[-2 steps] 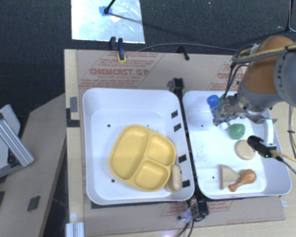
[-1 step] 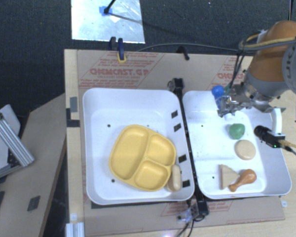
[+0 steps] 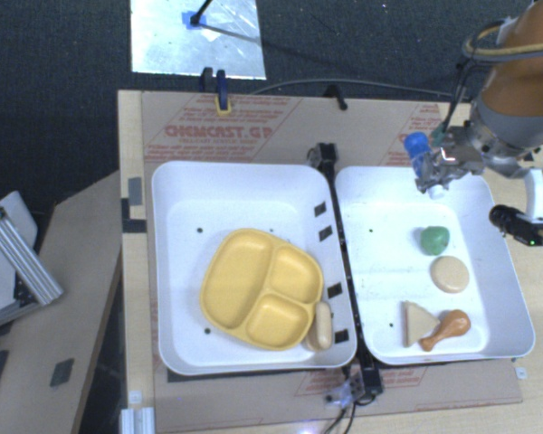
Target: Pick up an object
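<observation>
the fingers' state cannot be told: the gripper (image 3: 432,186) is seen as a small blurred mass with a blue part above it, at the far edge of the right bin (image 3: 380,197), and nothing is seen between its tips. it is judged to be held high there so that the bin's contents are left in full view before one is chosen.

four candidates are laid in the right bin's near-right part: a green lump (image 3: 434,239), just below it a round tan piece (image 3: 451,274), then a pale wedge (image 3: 417,321) and an orange drumstick (image 3: 445,328), which appear to be touching. the green lump is nearest the gripper and stands apart from the rest, so it is judged the easiest pick; the wedge and drumstick, being crowded together near the bin's wall, would be harder to close on cleanly.

in the left bin (image 3: 190,197) a yellow tray (image 3: 262,286) is lain flat, with a small beige piece (image 3: 321,325) against its near-right corner. both bins are carried side by side on the tabletop (image 3: 136,152).

no approach is judged begun yet.
</observation>
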Motion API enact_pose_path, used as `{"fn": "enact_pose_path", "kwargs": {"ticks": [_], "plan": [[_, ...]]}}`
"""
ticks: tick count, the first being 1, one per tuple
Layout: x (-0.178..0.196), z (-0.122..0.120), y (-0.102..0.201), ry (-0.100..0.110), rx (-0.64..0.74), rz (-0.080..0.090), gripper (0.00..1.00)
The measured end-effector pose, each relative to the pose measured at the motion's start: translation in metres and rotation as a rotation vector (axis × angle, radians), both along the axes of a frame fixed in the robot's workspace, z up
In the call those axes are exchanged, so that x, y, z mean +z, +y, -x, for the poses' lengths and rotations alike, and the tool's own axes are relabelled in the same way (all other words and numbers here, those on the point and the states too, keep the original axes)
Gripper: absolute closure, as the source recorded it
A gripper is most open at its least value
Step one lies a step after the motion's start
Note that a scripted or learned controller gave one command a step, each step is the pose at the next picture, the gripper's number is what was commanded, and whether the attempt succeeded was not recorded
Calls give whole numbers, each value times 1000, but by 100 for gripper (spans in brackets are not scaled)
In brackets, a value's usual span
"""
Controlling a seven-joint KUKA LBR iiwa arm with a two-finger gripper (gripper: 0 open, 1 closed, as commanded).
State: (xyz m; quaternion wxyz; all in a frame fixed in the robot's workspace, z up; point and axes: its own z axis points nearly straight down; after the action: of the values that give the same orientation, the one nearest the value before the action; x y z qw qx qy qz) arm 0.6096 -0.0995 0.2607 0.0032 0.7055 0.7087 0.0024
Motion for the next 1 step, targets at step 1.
{"fn": "enact_pose_path", "kwargs": {"ticks": [1], "plan": [[8,-1,0,5,0,-1,100]]}}
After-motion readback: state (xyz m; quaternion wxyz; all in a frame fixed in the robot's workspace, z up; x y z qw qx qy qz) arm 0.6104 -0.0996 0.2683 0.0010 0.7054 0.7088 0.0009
